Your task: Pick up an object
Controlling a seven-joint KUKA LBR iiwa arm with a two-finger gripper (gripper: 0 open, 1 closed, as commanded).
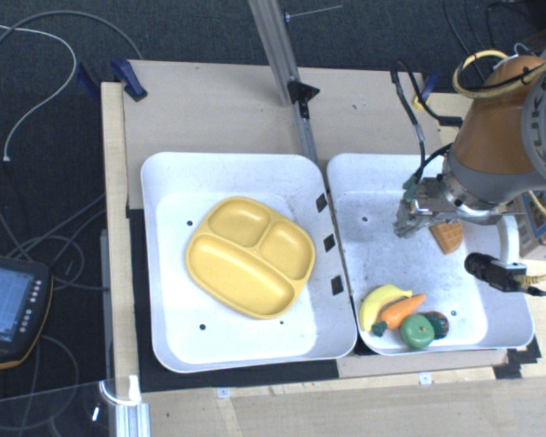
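Bins, two, shallow and white, side by side on your bench. Left bin (164,244): one yellow divided plate (250,256) with three compartments, lying flat near the middle, nothing in its compartments. Right bin (373,198): toy foods bunched in the near corner, namely a yellow banana (379,302), an orange carrot (402,310) lying across the banana's end, and a green apple-like fruit (419,331) touching the carrot, with a dark reddish piece (438,322) just beside it that you cannot identify. A tan-orange block (449,236) sits further up the same bin, well apart from the cluster.

Gripper (408,223): hangs over the right bin's upper middle, just beside the tan-orange block on its left side. Whether it is released or clenched, you cannot tell; nothing shows in its grasp.

Arm (496,144): grey with an orange band, reaching in from the right.

Writing: none that you can read. A handheld control pendant (7,308) lies on the floor at far left, its screen lit but illegible.
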